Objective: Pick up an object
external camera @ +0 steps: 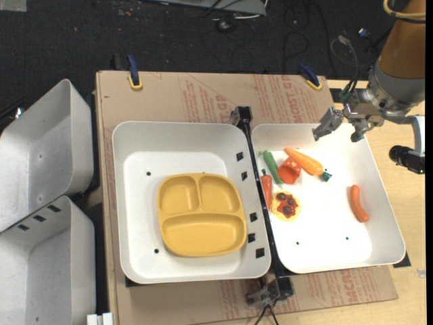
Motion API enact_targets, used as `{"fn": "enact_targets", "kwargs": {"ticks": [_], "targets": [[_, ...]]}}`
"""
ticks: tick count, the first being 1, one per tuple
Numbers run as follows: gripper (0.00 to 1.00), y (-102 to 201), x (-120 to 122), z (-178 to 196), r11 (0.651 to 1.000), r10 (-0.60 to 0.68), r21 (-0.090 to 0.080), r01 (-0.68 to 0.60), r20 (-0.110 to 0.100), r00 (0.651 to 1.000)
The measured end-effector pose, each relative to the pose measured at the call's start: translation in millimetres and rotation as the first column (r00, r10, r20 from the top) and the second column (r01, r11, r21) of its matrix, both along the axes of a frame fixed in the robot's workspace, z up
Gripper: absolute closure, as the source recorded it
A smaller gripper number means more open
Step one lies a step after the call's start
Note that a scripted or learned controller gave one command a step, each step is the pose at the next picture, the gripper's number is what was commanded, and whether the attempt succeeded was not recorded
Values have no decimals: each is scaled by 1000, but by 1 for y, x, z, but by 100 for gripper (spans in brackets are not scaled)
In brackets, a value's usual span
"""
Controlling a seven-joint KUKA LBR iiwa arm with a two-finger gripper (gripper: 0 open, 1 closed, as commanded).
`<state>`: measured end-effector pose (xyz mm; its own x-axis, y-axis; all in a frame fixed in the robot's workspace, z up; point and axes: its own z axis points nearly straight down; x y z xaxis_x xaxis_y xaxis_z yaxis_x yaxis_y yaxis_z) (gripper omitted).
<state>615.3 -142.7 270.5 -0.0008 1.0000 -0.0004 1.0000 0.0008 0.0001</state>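
My gripper (342,128) hangs over the back edge of the right bin (338,249), fingers spread apart with nothing between them. In that bin lie an orange carrot (304,160), a red pepper piece (289,173), a green bean-like stick (271,163), a thin red chili (266,189), a small yellow disc with dark berries (286,205) and an orange sausage (358,203). The carrot is the nearest item, a little below and left of the gripper. The left bin (135,249) holds a yellow divided plate (201,214).
Two spare white bins (40,202) sit off the bench at the left. Blue clamps (134,74) hold the cardboard base at the back. Cables lie on the dark floor behind. A black divider (256,181) runs between the bins.
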Motion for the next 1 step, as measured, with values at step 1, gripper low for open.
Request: {"fn": "enact_targets", "kwargs": {"ticks": [1], "targets": [[0,5,-10,-54,1000,-1,1,1,-5,1000]]}}
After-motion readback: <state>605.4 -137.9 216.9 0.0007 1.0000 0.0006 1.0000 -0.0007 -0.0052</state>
